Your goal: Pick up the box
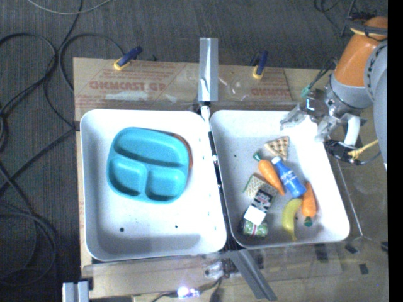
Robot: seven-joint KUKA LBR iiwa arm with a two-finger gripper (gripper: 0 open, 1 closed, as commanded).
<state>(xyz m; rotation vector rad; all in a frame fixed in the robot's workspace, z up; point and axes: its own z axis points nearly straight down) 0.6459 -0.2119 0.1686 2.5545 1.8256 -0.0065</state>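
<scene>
Dark carpet looped with black and white cables, surrounding a cardboard-topped bench [157, 83] with two blue-and-yellow clamps [128, 57] at its far edge. Side by side on the cardboard, two shallow white bins.

At the middle of the left bin [101, 231], a blue divided tray [150, 163], lying on something reddish-brown, just visible at the tray's right rim.

In the right bin [239, 137], a cluster of small items toward the near right corner. Box [254, 216] close to the near edge, left of the cluster, white face up, green showing at its near end. Long axis apparently running from near edge to far edge, tilted slightly rightward at the far end, though blurred enough to leave the outline uncertain. Just beyond it, a tan checkered packet [254, 184] and a dark patterned piece. To the right, a yellow banana [288, 218], an orange carrot [270, 174], a blue bottle [290, 179] with a white cap and a second carrot [308, 203] by the right wall. Farther back, a triangular waffle-patterned piece [278, 146].

Gripper [306, 116] over the far right corner of the right bin, well apart from the box, below the grey arm's orange band [356, 65]. Open or closed: impossible to tell from this angle. Nothing visibly held.
</scene>
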